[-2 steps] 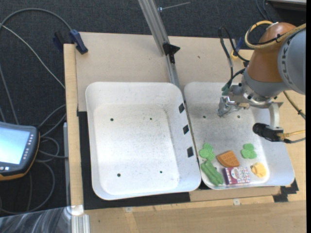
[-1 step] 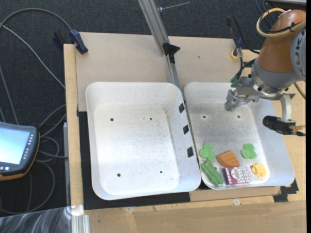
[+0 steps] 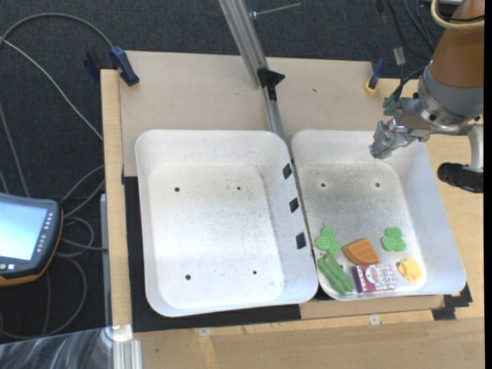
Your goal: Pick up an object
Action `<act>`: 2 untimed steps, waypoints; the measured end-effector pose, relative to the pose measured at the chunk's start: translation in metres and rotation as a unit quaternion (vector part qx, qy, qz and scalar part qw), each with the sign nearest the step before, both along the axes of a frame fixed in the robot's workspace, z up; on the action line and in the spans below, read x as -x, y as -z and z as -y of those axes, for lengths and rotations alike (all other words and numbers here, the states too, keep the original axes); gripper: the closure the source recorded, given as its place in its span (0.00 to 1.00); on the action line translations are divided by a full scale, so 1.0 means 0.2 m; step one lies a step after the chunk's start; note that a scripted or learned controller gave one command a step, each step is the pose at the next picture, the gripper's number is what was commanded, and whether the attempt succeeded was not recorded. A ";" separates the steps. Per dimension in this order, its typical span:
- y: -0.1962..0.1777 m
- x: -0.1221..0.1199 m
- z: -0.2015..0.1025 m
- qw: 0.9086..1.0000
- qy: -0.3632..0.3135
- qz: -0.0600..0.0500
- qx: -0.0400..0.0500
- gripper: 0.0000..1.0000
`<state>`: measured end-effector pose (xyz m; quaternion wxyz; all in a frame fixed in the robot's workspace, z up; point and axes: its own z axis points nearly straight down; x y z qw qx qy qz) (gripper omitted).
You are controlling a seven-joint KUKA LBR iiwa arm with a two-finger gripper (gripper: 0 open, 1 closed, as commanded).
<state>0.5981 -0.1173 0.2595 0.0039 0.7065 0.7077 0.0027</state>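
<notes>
Nothing is picked up yet: the gripper hangs over the far edge of the right bin, its grip state impossible to tell, well apart from the 6 small toys, including the orange piece, clustered at the near edge.

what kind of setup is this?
Likely a robot grasping test bench in a lab: arm over two white bins, small toy items for picking, teach pendant nearby.

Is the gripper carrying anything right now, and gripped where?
Nothing is held. The gripper hangs over the right bin's far edge; the toys lie at its near end.
</notes>
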 end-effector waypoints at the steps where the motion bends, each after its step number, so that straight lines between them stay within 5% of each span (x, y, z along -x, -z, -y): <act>1: 0.03 0.03 -0.32 1.000 -0.003 -0.006 -0.002 1.00; 2: 0.07 0.10 -0.54 1.000 -0.002 -0.006 -0.002 1.00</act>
